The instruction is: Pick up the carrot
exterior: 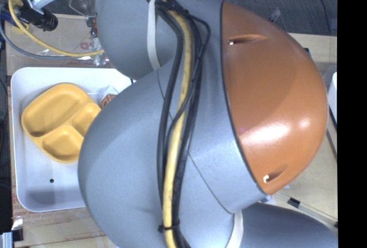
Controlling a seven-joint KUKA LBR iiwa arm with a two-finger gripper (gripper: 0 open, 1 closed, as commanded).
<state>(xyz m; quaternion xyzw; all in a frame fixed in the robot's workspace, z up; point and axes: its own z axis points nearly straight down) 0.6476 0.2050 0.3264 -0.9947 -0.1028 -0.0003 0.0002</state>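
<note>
The arm bulks across the middle, over a white bin on the left holding a yellow divided tray. A small brownish bit at the arm's edge may be the carrot, I can't be sure. If so: likely light, stiff, tapered; best gripped across its thicker middle.

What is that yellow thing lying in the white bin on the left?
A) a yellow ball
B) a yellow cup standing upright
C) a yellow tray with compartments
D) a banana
C: the yellow tray lies flat in the white bin, and raised ridges split it into separate compartments; the big grey and orange arm covers its right end.
</note>
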